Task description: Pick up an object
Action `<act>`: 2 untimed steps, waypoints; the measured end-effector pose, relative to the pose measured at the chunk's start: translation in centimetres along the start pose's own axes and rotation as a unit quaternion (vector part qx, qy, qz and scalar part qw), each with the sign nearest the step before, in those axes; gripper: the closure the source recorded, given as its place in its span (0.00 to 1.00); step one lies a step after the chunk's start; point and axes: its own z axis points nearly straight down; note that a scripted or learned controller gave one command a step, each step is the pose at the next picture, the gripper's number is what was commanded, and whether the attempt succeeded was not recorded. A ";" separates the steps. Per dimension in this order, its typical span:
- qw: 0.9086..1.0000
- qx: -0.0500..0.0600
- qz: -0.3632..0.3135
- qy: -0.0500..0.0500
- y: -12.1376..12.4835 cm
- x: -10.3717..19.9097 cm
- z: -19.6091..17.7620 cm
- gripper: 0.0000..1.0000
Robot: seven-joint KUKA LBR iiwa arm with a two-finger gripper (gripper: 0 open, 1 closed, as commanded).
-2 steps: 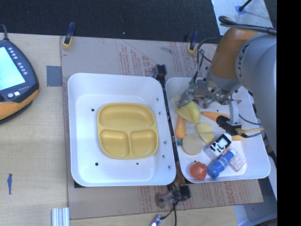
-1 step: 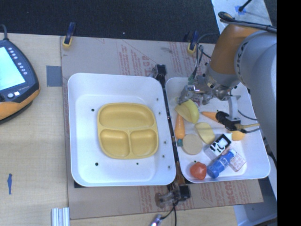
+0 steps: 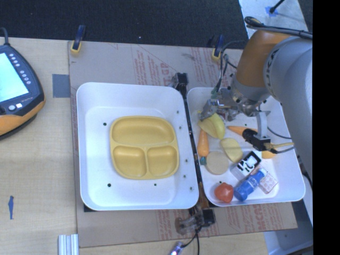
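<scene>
Reaching: arm (image 3: 276,62) comes in from three o'clock, its gripper (image 3: 215,108) low over the right bin (image 3: 289,187) at that bin's eleven o'clock corner.
Step in hand: approach to a grasp, by my reading — nothing is lifted.
Tool state: cannot tell; the wrist hides the working end.
Task's thing: likely the yellow wedge (image 3: 213,125), just beside the gripper at its six o'clock, lying in the right bin.
Next move: probably a short descent and a squeeze across the wedge's narrow side — its neighbours crowd close.
Neighbours: orange carrot (image 3: 203,142) at the wedge's seven o'clock; pale round disc (image 3: 217,162) and red ball (image 3: 224,192) further toward six.
Materials: smooth, matte, toy-like plastic; rounded shapes.
Left bin (image 3: 90,142): glossy white, holding a yellow divided tray (image 3: 143,145) with three compartments.
</scene>
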 end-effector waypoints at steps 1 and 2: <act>1.000 -0.002 0.001 0.001 0.8 -0.8 -1.4 0.00; 1.000 0.000 0.000 0.001 0.8 0.1 0.0 0.00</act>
